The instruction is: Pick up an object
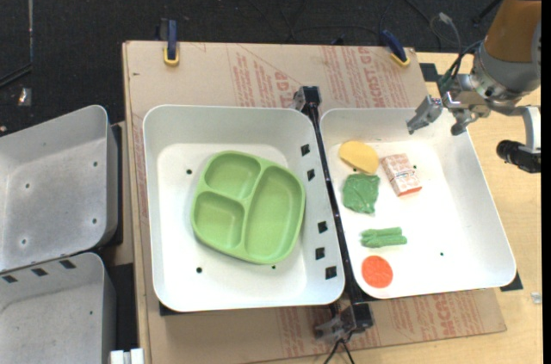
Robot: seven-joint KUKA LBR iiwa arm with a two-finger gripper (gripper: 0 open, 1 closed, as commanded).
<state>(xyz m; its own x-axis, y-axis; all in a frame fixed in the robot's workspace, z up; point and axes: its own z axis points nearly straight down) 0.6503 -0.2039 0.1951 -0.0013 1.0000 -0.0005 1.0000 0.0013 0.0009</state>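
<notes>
The gripper [440, 116] hangs at about two o'clock in the view, over the far right corner of the right bin [478, 207], with its two fingers spread apart and nothing between them; one fingertip [418, 120] points down toward the bin's upper rim and the other sits to its right, neither touching any item. Above it the grey arm [508, 65] with its orange band [516, 18] comes in from the right. The right bin holds five things, all in its left half. A yellow piece [359, 155] lies at about eleven o'clock in the bin, and a small red and white box [401, 175] lies just to its right, close but apart. A green leafy lump [362, 193] sits just below the yellow piece, at nine o'clock. Below that lies a green bean pod [382, 237], and an orange round piece [377, 271] rests near the front rim at seven o'clock. The left bin [172, 138] holds a green divided plate [249, 206] near its middle, with three compartments. Both bins rest on a brown board [258, 70].
</notes>
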